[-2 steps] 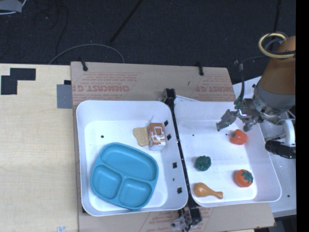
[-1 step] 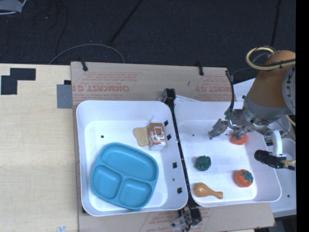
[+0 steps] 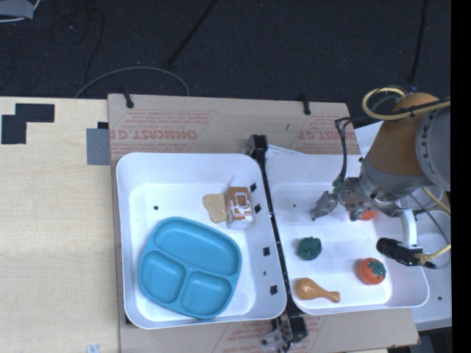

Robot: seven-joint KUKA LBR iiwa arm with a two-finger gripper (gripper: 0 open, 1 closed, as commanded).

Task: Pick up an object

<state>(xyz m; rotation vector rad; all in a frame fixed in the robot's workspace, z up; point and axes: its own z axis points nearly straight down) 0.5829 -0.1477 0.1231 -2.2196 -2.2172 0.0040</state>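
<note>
My desk (image 3: 51,234) carries two white bins side by side. The left bin (image 3: 132,179) holds a blue divided plate (image 3: 190,268), with a small orange-and-white carton (image 3: 238,206) and a tan piece (image 3: 215,207) just above it. In the right bin (image 3: 412,293) lie an orange-red tomato-like toy (image 3: 372,271), a green lump (image 3: 309,248) and an orange drumstick-shaped toy (image 3: 317,291) — all apart from my pincer (image 3: 340,203), which hovers near the bin's far side, fingers spread, holding nothing
</note>
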